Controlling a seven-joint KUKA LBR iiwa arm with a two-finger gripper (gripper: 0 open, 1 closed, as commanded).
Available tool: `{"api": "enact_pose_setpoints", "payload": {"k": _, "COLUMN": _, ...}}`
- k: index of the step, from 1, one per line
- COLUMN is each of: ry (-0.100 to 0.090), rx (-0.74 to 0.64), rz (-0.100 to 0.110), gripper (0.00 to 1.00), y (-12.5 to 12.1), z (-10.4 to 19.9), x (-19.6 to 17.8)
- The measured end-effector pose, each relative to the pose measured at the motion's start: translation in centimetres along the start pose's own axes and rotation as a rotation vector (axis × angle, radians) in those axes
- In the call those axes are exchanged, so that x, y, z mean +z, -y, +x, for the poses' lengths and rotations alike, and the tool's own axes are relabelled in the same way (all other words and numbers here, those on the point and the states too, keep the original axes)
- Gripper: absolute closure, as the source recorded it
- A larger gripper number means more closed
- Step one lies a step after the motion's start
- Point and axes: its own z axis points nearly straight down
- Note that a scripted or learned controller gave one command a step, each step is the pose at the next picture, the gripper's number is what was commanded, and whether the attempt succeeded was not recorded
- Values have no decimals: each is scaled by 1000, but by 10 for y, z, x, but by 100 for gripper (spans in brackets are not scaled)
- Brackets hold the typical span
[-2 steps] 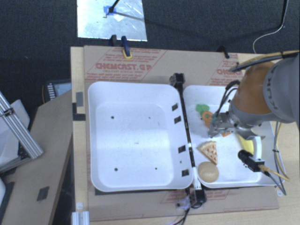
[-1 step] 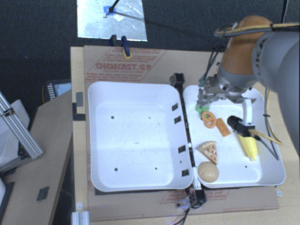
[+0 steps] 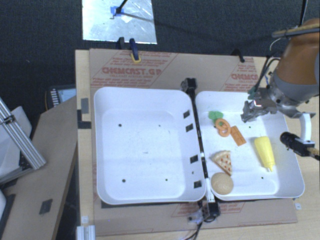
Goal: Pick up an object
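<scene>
A round biscuit lies in the right bin on cardboard-covered bench; gripper fingers unreadable.

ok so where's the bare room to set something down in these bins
The left bin is bare from wall to wall. In the right bin, things cluster by the divider: green piece, orange ring, pizza slice, round bun. A small bare patch lies between the pizza slice and the yellow corn.

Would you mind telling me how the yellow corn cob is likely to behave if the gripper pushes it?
The yellow corn cob looks rounded and tapered, so it may roll sideways or pivot. It appears to be a rigid toy, probably light, sliding easily on the right bin.
</scene>
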Motion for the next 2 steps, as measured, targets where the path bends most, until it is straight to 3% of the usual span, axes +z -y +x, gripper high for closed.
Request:
{"api": "enact_pose_setpoints", "payload": {"k": 1, "ry": -5, "rx": -17, "rz": -15, "gripper": 100, "y": 27, "z": 71, "x": -149}}
{"api": "enact_pose_setpoints", "payload": {"k": 2, "ry": -2, "rx": -4, "rz": 1, "gripper": 100, "y": 83, "z": 47, "x": -147}}
